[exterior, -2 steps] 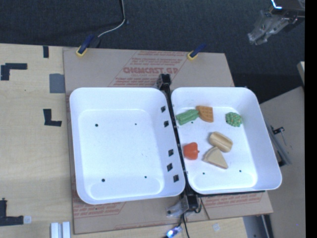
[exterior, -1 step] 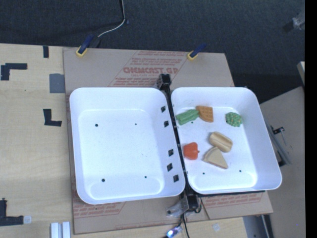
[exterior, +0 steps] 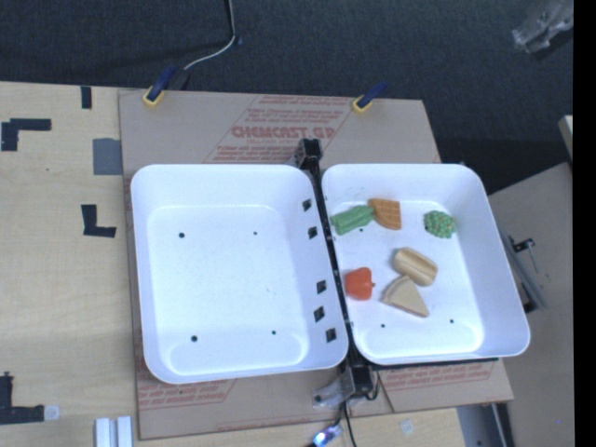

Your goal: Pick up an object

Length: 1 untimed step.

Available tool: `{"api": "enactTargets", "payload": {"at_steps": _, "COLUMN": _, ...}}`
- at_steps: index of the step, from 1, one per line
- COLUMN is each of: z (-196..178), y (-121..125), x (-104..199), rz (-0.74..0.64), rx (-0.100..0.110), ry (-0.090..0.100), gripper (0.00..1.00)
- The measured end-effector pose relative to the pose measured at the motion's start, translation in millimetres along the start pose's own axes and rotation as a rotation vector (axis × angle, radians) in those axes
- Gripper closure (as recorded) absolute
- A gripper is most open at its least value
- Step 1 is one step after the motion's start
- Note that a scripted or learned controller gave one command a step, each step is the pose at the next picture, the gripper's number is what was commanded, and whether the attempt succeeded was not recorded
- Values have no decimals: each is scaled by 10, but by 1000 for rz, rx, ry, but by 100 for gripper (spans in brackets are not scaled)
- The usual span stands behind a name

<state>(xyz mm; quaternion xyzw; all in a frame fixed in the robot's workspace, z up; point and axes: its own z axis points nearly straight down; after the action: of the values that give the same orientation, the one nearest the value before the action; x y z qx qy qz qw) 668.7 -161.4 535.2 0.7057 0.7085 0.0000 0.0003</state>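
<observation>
"White right bin (exterior: 470, 189): what is held in it, and where is the gripper (exterior: 545, 17)?"

"Six small items are held: a green pod (exterior: 352, 219) touching an orange-brown piece (exterior: 386, 213), a green floret (exterior: 439, 223) apart near the right wall, a bread roll (exterior: 415, 264), a red piece (exterior: 359, 283) and a tan wedge (exterior: 406, 297). The gripper is seen blurred at the upper right, well clear of both bins. Whether it is spread or closed cannot be told. Nothing is seen held."

"What faults are to be expected?"

"Three are judged likely. The roll and the wedge lie just beside each other, so one may be shoved aside or both clamped together. The pod lies close to the wall shared with the left bin (exterior: 149, 194), so a descent there may strike the rim. The rounded items may be squeezed out as the grip is closed — the floret is judged the safest target."
</observation>
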Motion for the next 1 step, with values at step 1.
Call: {"api": "enactTargets", "payload": {"at_steps": 1, "z": 2, "y": -382, "x": -657, "rz": 9, "rx": 1, "ry": -2, "gripper": 100}}
